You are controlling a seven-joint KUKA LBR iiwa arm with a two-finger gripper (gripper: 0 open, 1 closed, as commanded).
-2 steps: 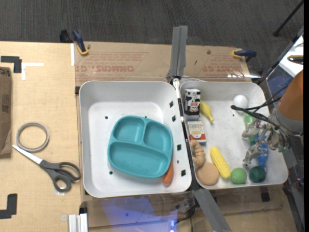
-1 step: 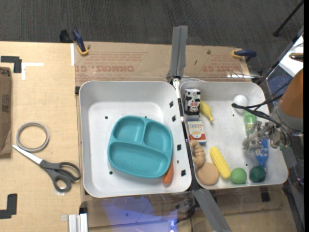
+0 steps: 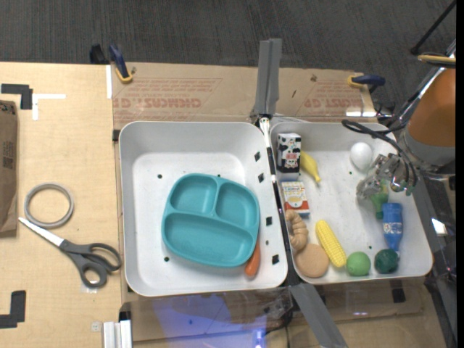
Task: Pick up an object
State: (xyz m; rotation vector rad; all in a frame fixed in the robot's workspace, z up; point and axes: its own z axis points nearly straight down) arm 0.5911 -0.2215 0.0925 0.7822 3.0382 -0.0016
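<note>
In the right bin [image 3: 417,263], gripper [image 3: 375,187] above blue bottle [image 3: 392,227], bottle lengthwise near-to-far; grip state unclear

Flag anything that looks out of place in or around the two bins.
An orange carrot-like piece lies wedged between the teal divided plate and the left bin's wall, apart from the other play food in the right bin. Nothing looks spilled or damaged.

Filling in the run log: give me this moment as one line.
end effector: over right bin, above blue bottle | white egg beside it | teal tray: left bin
</note>
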